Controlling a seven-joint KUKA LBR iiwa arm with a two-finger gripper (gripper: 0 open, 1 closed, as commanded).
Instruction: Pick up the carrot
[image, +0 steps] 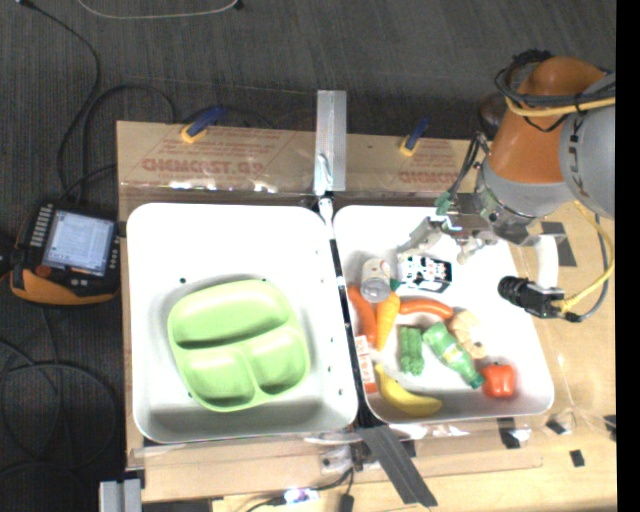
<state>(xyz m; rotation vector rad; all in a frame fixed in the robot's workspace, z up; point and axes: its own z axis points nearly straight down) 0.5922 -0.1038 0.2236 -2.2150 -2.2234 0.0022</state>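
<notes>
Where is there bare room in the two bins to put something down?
Free: the left bin floor behind and left of the green tray, and the right bin's far-right strip. Crowded: around the carrot, banana and tomato.

Glossy white plastic bins, matt green plastic tray, cardboard base

Our grey arm reaches in from the right, its orange band above the wrist, over the far right corner of the right bin. Our claw hangs over that bin's far end, angled leftward.
</notes>
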